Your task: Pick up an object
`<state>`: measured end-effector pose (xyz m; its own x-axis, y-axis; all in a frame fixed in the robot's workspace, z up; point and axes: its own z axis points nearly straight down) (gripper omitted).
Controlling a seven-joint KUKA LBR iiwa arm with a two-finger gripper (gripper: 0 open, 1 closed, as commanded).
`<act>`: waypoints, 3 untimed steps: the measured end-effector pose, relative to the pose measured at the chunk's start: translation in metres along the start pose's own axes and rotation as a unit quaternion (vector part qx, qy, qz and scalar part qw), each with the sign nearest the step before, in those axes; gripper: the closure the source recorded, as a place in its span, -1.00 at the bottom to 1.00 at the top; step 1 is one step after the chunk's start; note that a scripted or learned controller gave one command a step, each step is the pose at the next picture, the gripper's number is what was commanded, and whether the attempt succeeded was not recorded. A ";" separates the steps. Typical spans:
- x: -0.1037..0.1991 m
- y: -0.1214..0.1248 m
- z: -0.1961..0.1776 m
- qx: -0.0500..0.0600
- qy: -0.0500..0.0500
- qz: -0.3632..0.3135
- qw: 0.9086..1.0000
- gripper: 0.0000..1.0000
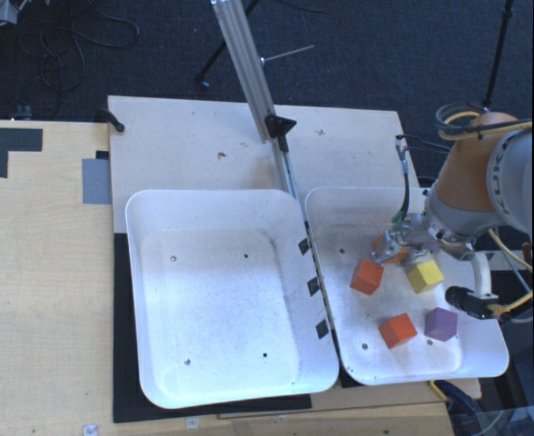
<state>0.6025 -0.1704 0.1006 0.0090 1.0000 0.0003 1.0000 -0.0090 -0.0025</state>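
Here, pincer [396, 246] beside orange block [367, 277], unlabelled

We are seeing two bins lying side by side on the bench [49, 271]: the left bin [149, 212] and the right bin [485, 363]. Four blocks are sitting in the right bin: one block [367, 276] nearest the divide, a second [424, 274] right of it, a third [398, 330] and fourth [440, 323] nearer us. The gripper [396, 248] is hanging just behind the first two.
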 end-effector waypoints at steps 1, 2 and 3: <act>0.077 0.017 0.008 -0.003 0.000 -0.007 1.000 1.00; 0.136 -0.023 -0.094 -0.002 0.001 -0.007 1.000 1.00; 0.107 -0.081 -0.103 0.002 0.000 -0.003 1.000 1.00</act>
